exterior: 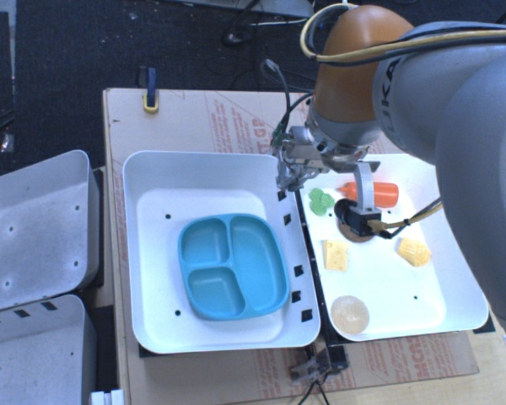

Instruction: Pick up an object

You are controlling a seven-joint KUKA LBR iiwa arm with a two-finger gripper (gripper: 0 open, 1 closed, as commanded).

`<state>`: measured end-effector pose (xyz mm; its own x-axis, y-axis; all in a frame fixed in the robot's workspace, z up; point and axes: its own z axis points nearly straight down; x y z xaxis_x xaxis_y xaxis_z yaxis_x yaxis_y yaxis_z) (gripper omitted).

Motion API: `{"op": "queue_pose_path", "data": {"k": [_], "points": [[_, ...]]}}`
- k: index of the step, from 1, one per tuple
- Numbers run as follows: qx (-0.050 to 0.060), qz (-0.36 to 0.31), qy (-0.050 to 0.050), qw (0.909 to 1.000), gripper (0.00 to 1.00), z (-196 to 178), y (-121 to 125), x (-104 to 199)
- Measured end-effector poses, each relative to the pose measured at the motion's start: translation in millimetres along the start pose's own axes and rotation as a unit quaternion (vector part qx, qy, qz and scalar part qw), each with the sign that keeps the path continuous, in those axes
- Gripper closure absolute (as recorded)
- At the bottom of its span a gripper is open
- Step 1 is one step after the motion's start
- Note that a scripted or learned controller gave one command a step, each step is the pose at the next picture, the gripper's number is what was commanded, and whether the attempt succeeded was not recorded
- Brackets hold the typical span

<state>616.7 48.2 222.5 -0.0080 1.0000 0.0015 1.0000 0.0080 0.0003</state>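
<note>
My grey arm (455,116), orange band (358,40) above the wrist, looms closest. My end effector (292,175) hangs over the far end of the wall where the left bin (135,226) and right bin (455,285) meet; I cannot tell whether it is open or closed. Just right of it lies a green piece (320,201), and beyond that an orange piece (384,194). Nearer the camera are a yellow chunk (335,256), a second yellow chunk (414,251) and a pale disc (350,313). Down-left of the end effector sits a blue divided plate (232,264). The red lettering (236,129) on the desk (194,112) is unreadable.
</note>
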Motion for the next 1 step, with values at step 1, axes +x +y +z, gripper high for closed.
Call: {"op": "queue_pose_path", "data": {"k": [1], "points": [[0.001, 0.0, 0.0, 1.0, 1.0, -12.1, -25.1, 41.7]]}}
